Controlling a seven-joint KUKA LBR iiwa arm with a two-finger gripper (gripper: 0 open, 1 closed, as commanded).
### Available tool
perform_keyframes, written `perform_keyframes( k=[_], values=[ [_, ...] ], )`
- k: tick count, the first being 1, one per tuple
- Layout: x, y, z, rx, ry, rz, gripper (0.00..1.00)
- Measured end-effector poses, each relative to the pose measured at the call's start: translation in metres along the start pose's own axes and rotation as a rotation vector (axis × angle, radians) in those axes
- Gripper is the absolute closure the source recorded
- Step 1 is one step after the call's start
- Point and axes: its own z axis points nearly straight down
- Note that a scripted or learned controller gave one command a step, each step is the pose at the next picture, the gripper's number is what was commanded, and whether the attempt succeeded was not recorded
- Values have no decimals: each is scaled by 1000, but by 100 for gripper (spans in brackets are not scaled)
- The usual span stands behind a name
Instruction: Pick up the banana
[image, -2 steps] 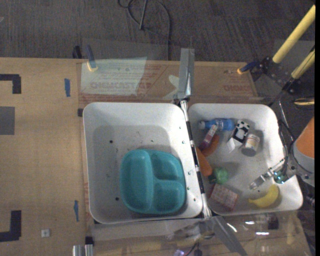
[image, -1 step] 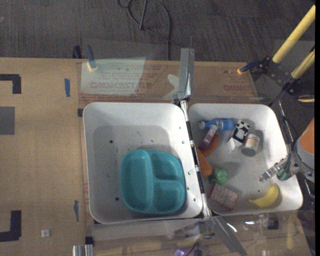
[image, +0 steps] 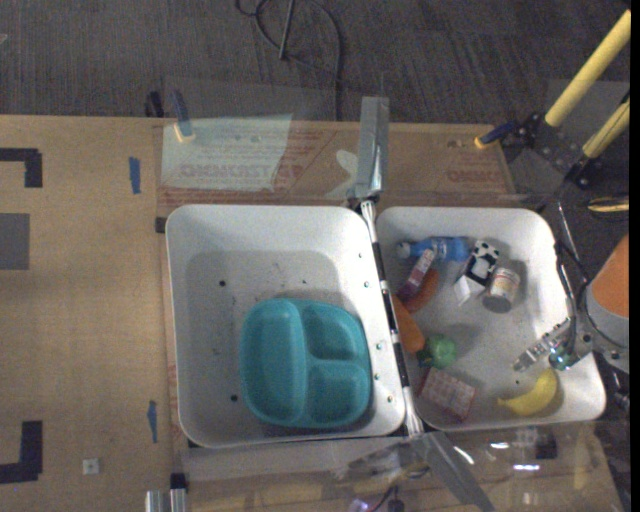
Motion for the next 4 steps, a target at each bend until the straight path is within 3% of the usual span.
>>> perform_keyframes(
  k=[1, 2, 3, 4],
  values=[
    [-4, 0, 0, -1, -2, -156, 100],
    [-3, 0, 1, -1, 2, -156, 0],
    [-6, 2, -11, -7, -11, -155, 100],
    [-6, 2, -11, -7, -10, -154, 0]
  ],
)
